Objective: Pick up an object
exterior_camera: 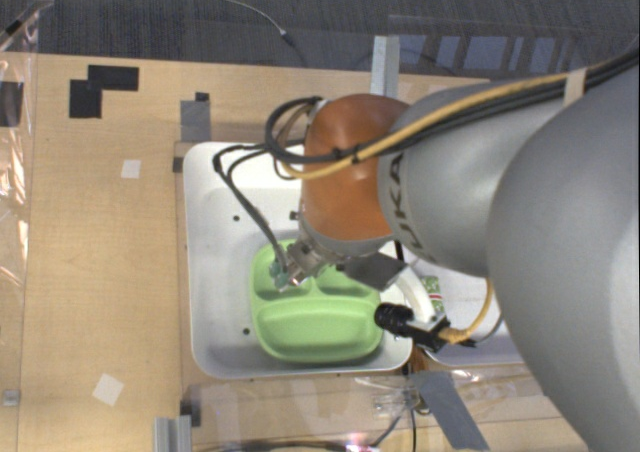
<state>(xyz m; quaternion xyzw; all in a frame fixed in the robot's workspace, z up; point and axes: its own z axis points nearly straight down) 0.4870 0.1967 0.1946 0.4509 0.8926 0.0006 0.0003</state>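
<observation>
The grey arm reached in from the right, its orange band hanging over the left-hand white bin. Below the band, the pincer pointed down into that bin, its tip low over the upper left part of a light green object. Whether the pincer was apart or together could not be told, since the wrist and cabling hid most of it; nor was it clear whether the tip touched the green surface or merely hovered just above it.

The green object, a rounded plastic piece with a shallow hollow near its upper end, lay in the bin's near part, directly beneath the pincer and stretching away from it toward the bin's near right corner. It rested on the bin floor.

Black cables looped up from beside the pincer to the orange band, and a yellow cable ran along the arm. To the right of the pincer, a black connector jutted out over the bin's rim. The bin sat on the wooden desk, well to the left of which black markers were stuck.
</observation>
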